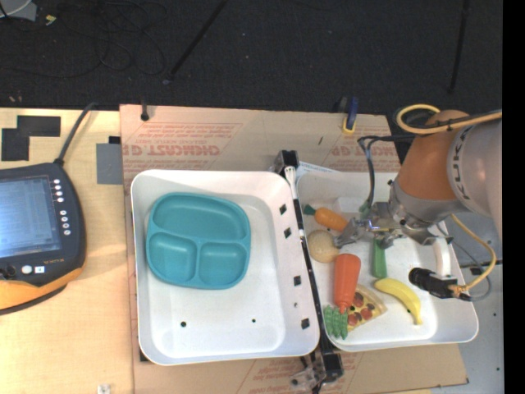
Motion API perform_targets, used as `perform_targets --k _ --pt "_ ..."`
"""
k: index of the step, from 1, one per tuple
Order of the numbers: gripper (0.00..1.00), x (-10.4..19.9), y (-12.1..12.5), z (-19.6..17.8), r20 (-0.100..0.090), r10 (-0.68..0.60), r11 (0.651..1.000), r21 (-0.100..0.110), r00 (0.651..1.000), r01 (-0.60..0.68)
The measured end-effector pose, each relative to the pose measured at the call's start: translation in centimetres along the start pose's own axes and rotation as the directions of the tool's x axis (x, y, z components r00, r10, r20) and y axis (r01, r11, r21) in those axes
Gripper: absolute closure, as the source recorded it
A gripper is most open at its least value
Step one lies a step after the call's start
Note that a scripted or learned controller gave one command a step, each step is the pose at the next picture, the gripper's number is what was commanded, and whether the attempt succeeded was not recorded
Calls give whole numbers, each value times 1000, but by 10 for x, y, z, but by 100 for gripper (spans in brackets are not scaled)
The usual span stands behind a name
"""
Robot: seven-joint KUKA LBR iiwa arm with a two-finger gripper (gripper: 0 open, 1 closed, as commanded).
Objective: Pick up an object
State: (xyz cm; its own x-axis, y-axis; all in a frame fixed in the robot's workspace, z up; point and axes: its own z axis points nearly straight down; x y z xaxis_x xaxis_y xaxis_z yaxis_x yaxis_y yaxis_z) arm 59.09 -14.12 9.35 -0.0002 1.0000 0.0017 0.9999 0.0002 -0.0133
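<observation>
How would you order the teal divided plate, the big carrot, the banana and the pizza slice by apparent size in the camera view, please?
1. teal divided plate, by far the largest
2. big carrot
3. banana, slightly smaller than the carrot, though close
4. pizza slice, smallest

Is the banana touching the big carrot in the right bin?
Apart. The camera view shows a strip of white bin floor between the banana and the big carrot; the banana lies to the carrot's right.
</observation>
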Motion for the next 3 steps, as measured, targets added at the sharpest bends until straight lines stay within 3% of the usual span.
perform_targets --k 1,2,3 --pt "0 52 -52 4 4 2 1000 -15 1000 -2" --pt "100 48 -49 -8 5 8 1000 -20 1000 -8" --pt "100 117 -26 -99 -1 -7 1000 -20 1000 7"
